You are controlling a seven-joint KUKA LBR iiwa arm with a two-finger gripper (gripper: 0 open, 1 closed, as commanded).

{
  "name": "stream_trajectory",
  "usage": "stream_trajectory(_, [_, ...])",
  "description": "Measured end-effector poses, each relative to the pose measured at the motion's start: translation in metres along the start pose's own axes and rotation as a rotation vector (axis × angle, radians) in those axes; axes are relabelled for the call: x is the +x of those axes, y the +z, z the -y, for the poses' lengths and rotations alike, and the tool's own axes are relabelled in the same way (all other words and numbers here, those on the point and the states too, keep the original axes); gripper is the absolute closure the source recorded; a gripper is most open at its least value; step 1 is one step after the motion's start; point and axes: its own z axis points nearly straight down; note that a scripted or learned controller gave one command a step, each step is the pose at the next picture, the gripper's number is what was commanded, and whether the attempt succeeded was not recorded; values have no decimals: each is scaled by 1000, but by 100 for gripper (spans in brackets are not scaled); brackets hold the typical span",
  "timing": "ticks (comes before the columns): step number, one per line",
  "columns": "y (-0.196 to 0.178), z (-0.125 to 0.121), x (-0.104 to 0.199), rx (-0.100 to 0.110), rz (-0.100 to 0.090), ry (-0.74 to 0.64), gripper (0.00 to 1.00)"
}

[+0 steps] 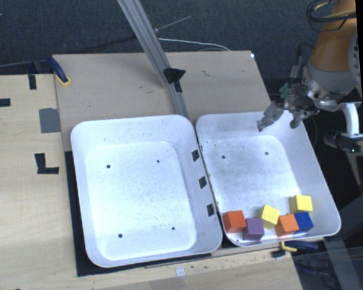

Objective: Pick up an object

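Camera view looks down at a slant on a tan bench (23, 204) with black tape marks along its left part. On it lies a brown board (120, 83), and on the board two shallow white bins sit side by side, their inner rims touching. The left bin (87, 180) shows a bare speckled floor with four small dark dots. The right bin (307, 156) holds all the blocks, gathered along its near rim.

A grey metal rail (148, 40) slants down from the top edge to the gap between the bins, with a black clamp on it. The arm (333, 48), its orange band at the upper right, reaches in over the far right corner of the right bin. The gripper (281, 118) hangs just above that corner, well apart from the blocks; its two fingers stand spread, with nothing between them.

The blocks lie close together. An orange block (234, 220) is the leftmost, with a purple block (254, 227) just beside it on the right. A yellow block (269, 214) sits tilted behind the purple one. A second orange block (286, 224) touches a blue block (303, 221) at its right, and another yellow block (301, 202) sits just behind the blue one. A small yellow and blue clip (60, 74) lies at the board's far left corner.
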Motion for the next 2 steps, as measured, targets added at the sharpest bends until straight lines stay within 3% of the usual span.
stream_trajectory(1, [50, 29, 72, 6, -7, -8, 0])
stream_trajectory(2, [33, 81, 103, 0, -4, -5, 0])
